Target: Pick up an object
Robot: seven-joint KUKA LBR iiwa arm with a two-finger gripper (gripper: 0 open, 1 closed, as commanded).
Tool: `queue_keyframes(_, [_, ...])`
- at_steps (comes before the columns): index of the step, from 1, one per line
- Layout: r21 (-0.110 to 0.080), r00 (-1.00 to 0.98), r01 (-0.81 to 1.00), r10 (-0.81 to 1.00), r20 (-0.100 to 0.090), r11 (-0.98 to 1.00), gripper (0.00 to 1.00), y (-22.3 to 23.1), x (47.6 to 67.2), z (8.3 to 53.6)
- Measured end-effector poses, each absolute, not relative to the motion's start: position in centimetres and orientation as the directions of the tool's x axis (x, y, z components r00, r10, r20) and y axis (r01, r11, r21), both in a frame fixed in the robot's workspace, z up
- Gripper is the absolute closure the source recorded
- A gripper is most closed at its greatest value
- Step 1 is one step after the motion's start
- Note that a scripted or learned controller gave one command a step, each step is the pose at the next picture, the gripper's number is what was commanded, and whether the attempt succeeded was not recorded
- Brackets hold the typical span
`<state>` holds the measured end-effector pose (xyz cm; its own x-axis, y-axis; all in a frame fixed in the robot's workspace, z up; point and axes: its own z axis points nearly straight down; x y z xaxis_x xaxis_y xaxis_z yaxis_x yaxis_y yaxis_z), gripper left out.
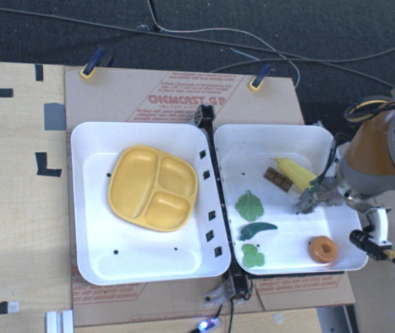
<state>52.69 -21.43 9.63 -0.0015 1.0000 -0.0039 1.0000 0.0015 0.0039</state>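
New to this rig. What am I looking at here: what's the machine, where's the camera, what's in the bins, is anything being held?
One fixed camera looks down at a slant on a bench with two shallow white bins side by side. The grey robot arm with an orange band reaches in from the right; its two-finger gripper is low inside the right white bin.

The left white bin holds a yellow plastic tray with three compartments.

The right bin holds small toy foods: a yellow corn cob, a brown chocolate bar beside it, a green leaf, a dark green pepper, a green broccoli piece and an orange doughnut.

I see nothing between the gripper's fingers; the picture is too coarse to judge their state.
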Motion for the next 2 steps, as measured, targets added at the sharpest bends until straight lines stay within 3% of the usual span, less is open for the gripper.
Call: queue_keyframes(2, [0.004,-0.002,1.0,1.0,-0.001,0.002,1.0,-21.5,52.6,22.0])
